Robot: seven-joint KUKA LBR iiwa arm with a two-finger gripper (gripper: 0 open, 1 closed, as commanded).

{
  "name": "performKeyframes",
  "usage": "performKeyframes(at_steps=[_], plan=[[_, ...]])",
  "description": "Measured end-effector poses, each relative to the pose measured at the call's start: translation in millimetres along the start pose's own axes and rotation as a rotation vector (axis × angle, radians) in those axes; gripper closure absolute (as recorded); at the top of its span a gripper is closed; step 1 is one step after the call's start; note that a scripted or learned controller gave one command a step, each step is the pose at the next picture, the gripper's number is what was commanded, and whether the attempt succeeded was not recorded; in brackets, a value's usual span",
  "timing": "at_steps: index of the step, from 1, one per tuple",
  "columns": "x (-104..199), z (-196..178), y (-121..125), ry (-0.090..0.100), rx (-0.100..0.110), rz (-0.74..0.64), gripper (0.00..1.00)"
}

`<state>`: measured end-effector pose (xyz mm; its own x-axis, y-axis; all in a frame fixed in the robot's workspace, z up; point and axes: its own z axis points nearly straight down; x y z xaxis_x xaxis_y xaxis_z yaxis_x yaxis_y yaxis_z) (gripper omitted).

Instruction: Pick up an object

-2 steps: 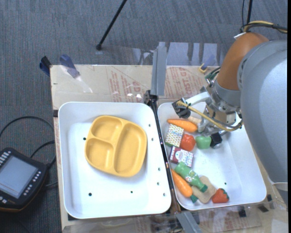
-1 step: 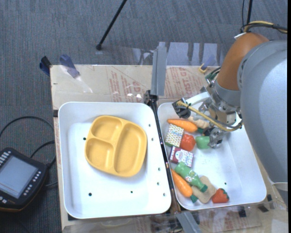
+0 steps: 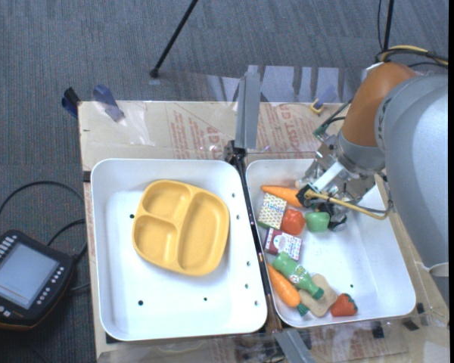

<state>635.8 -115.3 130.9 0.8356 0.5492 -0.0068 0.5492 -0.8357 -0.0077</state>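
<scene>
My gripper [image 3: 323, 205] is low in the right bin [image 3: 367, 267], near its back, at the end of the grey arm with the orange band [image 3: 374, 104]. Directly beneath and beside it lies a small green round toy [image 3: 316, 221]. Just to the left are a red toy [image 3: 292, 221], a patterned box [image 3: 272, 209] and an orange carrot [image 3: 281, 194]. The view does not show anything held.
Nearer the front of the right bin lie a pink box [image 3: 284, 243], a green bottle [image 3: 296, 272], a second carrot [image 3: 284, 288], a tan piece [image 3: 318, 298] and a strawberry [image 3: 343, 305]. A yellow divided plate [image 3: 183, 227] lies in the left bin [image 3: 117, 278]. A tablet [image 3: 19, 274] rests on the floor at left.
</scene>
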Motion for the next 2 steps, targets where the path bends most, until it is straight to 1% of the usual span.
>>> performKeyframes(at_steps=[1, 2], plan=[[-76.3, 5.2, 31.7, 0.001, -0.003, -0.083, 0.0], [-61.4, 43.5, 56.7, 0.008, -0.003, -0.403, 0.0]])
